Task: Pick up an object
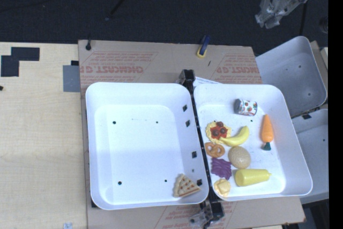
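My gripper [272, 10] hangs high at the upper right, well above and behind the right bin [286, 110], with nothing seen in it. That bin holds a small can [245, 107], an orange carrot [267, 130], a banana [239, 137], a round pizza piece [217, 130], a pretzel [214, 149], a tan potato [239, 157], purple grapes [221, 168], a yellow bottle [251, 176] and a small yellow item [222, 186]. A waffle wedge [186, 186] lies in the near right corner of the left bin [96, 142].
A blue and yellow clamp [202, 46] sits on the cardboard sheet behind the bins. A grey metal plate [295, 69] slants at the right, beside the right bin. A black divider [195, 137] runs between the bins.
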{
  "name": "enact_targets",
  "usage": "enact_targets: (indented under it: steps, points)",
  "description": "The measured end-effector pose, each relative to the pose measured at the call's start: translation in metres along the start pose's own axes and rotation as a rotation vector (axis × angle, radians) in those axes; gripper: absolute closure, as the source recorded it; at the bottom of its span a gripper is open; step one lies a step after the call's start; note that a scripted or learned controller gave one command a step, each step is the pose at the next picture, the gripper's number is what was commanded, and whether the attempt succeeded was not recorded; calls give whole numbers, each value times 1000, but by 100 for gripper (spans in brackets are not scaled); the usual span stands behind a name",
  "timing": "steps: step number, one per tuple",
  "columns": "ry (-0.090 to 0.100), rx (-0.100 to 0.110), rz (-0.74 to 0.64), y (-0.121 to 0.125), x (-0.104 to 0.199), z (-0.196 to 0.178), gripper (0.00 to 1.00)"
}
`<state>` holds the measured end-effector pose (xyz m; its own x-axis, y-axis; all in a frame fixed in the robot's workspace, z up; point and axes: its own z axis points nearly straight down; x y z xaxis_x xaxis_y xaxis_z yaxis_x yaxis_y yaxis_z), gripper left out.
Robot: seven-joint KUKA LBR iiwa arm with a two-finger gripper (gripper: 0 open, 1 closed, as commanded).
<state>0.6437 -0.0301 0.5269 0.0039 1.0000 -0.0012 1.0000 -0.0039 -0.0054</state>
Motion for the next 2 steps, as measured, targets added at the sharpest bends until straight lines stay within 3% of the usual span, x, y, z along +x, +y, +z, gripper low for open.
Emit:
enact_targets:
  steps: [1, 2]
  points:
    - [0, 1, 1, 0, -56, 19, 100]
    - [0, 0, -1, 0, -93, 28, 100]
